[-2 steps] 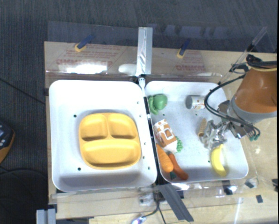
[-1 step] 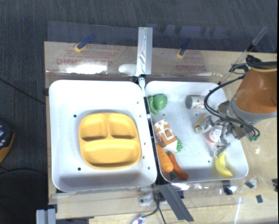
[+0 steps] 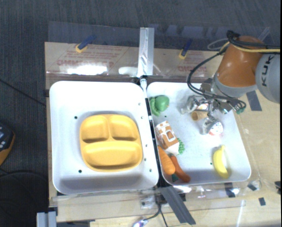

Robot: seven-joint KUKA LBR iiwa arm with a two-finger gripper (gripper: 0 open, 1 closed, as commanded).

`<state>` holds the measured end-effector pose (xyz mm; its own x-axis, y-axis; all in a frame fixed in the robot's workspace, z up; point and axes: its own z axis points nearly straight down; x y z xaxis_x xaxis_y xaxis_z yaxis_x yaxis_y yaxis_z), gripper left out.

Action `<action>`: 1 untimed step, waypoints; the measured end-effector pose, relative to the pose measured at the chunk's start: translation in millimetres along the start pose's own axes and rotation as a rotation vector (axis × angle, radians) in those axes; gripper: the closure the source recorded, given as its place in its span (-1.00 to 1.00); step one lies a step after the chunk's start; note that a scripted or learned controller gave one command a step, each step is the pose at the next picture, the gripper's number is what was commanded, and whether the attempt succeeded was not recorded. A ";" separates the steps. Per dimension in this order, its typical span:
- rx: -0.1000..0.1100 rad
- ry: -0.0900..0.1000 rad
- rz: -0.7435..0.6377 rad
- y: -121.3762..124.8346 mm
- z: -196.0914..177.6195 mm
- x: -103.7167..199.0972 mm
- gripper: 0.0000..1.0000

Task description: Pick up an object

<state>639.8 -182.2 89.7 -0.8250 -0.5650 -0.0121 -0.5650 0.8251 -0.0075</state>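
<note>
Dark carpet surrounds the worktop point(image 3: 55, 60). Over the right bin point(image 3: 235, 169) the pincer point(image 3: 208, 113) is lowered (its opening cannot be told), touching a small white-and-red object point(image 3: 215, 129); a banana point(image 3: 220, 161) is seen nearby.

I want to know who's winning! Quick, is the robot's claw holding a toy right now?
Two-finger gripper: low in the right white bin, over a small tan object; open or shut cannot be told.

One fixed camera looked down at a slant on the worktop point(image 3: 254, 141), both bins framed, arm point(image 3: 237, 65) entering from three o'clock.
</note>
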 end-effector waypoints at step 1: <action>-0.002 0.004 -0.045 21.2 -1.9 75.0 -1.00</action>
<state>566.0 -207.1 90.5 -0.7986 -0.6018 -0.0078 -0.6018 0.7986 -0.0064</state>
